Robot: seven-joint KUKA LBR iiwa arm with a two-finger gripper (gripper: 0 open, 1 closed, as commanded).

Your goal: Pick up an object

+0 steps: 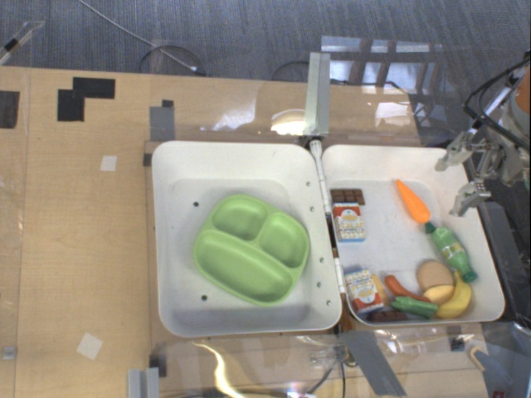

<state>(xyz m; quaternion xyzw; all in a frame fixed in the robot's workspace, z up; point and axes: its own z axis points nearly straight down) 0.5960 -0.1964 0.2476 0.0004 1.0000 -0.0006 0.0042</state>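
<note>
The right bin (377, 166) holds several toy foods. An orange carrot (412, 201) lies near its middle, and a green bottle (452, 252) lies below it. A brown egg-shaped piece (434, 274), a yellow banana (456, 300), a red sausage (400, 288) and a dark green vegetable (413, 307) crowd the front right corner. A chocolate bar (348, 196) and a small carton (350, 222) lie along the left wall, with another carton (363, 287) at the front. My gripper (459, 179) hovers over the bin's right edge, open, with nothing between its fingers. It is to the right of the carrot.
The left bin (170, 222) bears a green divided plate (251, 247). A metal post (316, 98) stands behind the wall between the bins. Cables and the arm's body (506, 114) occupy the far right side.
</note>
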